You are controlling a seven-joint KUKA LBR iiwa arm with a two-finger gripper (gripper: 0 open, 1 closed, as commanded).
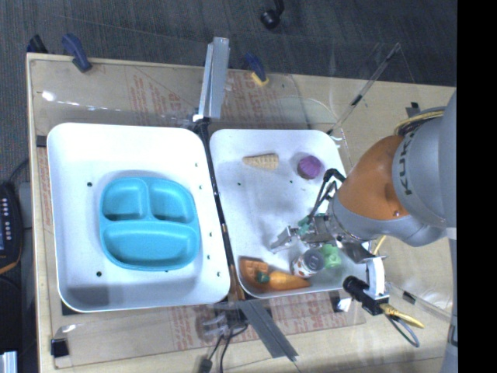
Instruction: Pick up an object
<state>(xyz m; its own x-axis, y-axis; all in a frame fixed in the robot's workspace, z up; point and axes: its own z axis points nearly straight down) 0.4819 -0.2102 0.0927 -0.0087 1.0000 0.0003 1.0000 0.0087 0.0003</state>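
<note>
Over the right bin's (233, 208) lower right part, the tool (299, 233) hangs low; whether it is open or closed I cannot tell. Just beside it lie a green piece (332, 256) and a small round can (311, 262). An orange carrot (278, 279) rests along the bin's bottom edge. A blue tray (149, 222) fills the left bin (66, 208).

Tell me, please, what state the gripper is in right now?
Gripper: low over the right bin, beside the carrot; open or shut cannot be told.
</note>
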